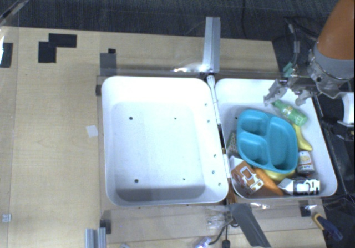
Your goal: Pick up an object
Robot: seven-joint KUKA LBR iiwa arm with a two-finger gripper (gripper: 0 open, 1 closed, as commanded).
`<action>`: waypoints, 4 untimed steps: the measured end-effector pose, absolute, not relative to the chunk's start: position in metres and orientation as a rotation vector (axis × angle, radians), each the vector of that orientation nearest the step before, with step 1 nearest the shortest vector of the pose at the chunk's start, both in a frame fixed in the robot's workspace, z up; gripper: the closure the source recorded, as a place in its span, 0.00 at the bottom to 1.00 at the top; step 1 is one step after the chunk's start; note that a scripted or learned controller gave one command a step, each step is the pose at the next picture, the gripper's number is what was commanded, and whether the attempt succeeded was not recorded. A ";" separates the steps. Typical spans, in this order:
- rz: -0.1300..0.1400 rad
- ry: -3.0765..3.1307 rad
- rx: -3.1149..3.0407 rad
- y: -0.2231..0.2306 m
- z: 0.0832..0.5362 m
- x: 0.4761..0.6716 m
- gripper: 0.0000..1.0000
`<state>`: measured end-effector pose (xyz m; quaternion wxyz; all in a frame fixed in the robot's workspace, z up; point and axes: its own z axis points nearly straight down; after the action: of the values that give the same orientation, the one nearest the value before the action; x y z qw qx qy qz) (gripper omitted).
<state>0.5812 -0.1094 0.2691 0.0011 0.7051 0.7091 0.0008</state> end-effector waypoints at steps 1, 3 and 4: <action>0.002 2.306 2.131 -0.109 0.145 0.538 0.00; 0.002 2.316 2.071 0.069 0.147 0.567 0.00; 0.006 2.370 2.056 0.018 0.186 0.613 0.00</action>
<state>0.6134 0.0183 0.1860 0.0021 0.6554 0.7553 0.0018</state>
